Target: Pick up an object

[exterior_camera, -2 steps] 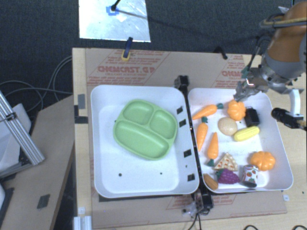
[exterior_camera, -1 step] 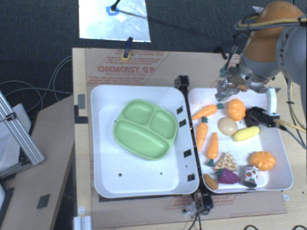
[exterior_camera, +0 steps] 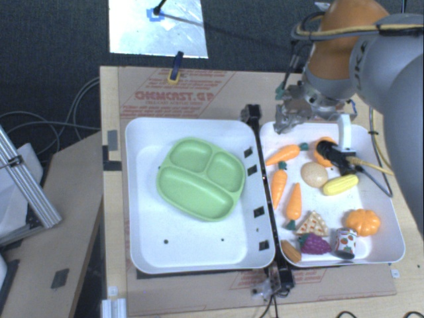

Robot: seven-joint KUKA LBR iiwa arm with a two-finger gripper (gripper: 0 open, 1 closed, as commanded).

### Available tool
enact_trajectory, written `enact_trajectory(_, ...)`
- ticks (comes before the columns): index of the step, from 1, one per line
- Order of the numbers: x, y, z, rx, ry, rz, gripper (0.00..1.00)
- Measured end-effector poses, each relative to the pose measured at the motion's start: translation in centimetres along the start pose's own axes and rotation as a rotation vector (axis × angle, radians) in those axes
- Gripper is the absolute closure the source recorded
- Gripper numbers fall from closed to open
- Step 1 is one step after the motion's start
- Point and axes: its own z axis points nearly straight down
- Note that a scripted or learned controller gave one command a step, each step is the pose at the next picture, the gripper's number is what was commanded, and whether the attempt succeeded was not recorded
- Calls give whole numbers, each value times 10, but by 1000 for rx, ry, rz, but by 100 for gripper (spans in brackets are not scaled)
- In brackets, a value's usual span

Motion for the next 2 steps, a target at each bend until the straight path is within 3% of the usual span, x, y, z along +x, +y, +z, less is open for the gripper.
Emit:
enact_trajectory(1,1,-7,-18,0,-1,4,100)
enact_trajectory(2,11,6,-5,0,-2,4,100)
